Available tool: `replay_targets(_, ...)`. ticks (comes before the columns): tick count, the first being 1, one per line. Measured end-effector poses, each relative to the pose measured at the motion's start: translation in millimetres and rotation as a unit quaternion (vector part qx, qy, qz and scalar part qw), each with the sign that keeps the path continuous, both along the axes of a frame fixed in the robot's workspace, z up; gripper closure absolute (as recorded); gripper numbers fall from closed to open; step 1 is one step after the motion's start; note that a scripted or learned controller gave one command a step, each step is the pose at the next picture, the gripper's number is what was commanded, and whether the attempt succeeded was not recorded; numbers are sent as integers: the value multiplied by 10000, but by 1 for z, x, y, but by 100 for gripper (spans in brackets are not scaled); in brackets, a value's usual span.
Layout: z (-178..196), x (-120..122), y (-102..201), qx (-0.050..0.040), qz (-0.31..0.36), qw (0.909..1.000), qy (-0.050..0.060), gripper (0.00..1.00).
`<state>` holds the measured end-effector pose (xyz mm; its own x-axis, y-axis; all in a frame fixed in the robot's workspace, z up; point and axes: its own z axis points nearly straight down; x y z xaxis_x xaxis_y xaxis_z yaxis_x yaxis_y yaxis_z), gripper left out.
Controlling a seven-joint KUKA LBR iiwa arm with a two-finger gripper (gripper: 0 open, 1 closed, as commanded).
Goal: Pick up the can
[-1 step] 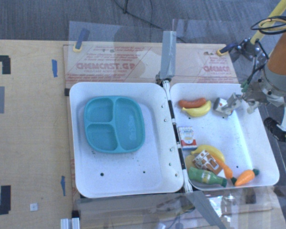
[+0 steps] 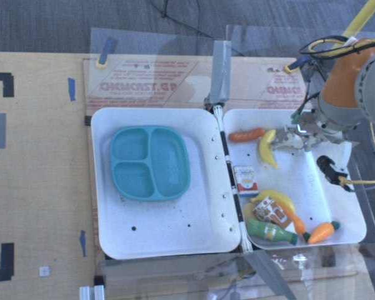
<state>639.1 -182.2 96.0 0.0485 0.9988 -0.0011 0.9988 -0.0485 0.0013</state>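
Though its shape is hard to read at this size, the can (image 2: 270, 211) seems to be the small item with a brown, red and white label near the front of the right-hand shallow white bin (image 2: 303, 174). It lies against the inner curve of a yellow plastic banana (image 2: 282, 198) that arches over it. Just in front of it a green bottle with a yellow label (image 2: 270, 232) lies on its side by the bin's front wall. To the right of the bottle rests an orange toy carrot with a green top (image 2: 320, 232).

Behind this cluster, close to the divider between the bins, sits a small white carton with a red panel (image 2: 245, 180). Further back lie a second yellow banana (image 2: 267, 149) and, beside it, a long orange-red sausage-shaped toy (image 2: 247, 134).

At the back right of the same bin, well apart from the can, the end effector (image 2: 294, 137) hangs low near the second banana. Whether it is wide or narrow cannot be told, and nothing is seen held in it. The grey arm with its orange band (image 2: 344, 83) rises from it to the right.

The left-hand white bin (image 2: 112, 230) holds a teal three-compartment plate (image 2: 150, 163). Both bins stand on the pale wooden bench (image 2: 37, 167).
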Motion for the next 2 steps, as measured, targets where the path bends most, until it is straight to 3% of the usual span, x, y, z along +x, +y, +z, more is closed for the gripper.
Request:
replay_targets(1,7,-2,1,-1,28,10000,63,100)
replay_targets(2,7,-1,2,2,31,10000,55,0)
